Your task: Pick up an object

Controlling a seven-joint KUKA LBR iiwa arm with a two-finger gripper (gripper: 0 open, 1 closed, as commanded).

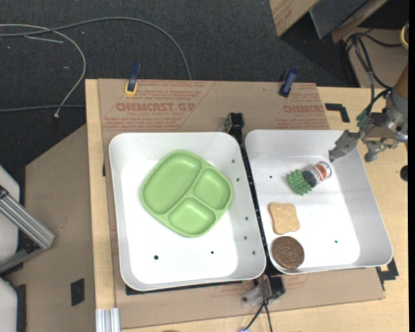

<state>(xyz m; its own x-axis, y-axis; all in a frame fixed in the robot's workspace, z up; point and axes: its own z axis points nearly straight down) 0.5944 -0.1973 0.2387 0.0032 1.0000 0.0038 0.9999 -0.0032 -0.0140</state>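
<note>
My tool (355, 148) hangs spread and empty at the right bin's (363, 249) far edge — the small can (319, 172), perhaps touching the green brush (299, 181), sits just beside. I should straddle the can squarely.

Dark grey carpet floor (162, 39) around bench. Thin pale cable (71, 39) loops across it, upper left. Brown board (214, 104) with red lettering covers bench top, held by blue clamps (134, 76). Cardboard box (292, 13) at top right.
</note>
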